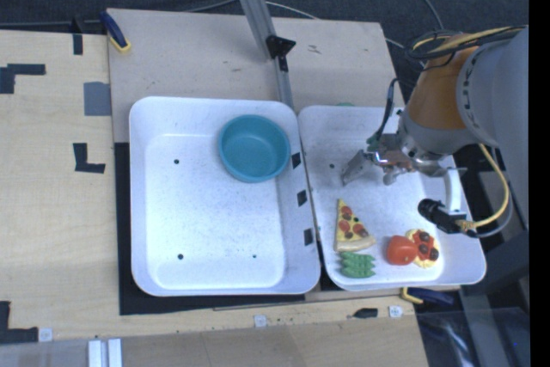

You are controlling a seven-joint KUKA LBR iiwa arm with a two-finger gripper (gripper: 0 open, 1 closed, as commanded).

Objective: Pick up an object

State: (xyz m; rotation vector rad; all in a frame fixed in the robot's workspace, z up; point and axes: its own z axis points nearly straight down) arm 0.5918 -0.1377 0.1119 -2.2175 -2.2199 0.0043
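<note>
My gripper [371, 174] hangs over the middle of the right bin [331, 133], fingers spread open with nothing between them. Below it lie a pizza slice toy [350, 227], a green toy [357, 266] at the slice's lower end, a red tomato [400, 250] and a yellow-and-red toy [424, 247] beside the tomato. All of these sit in the near part of the right bin, apart from the gripper. A blue bowl [253, 148] stands upright in the far right corner of the left bin [163, 211].
A grey metal pole [253, 4] slants down from the top to the gap between the bins. Cables run behind the arm at the right. A blue-and-yellow clamp [116, 32] sits at the bench's far left corner.
</note>
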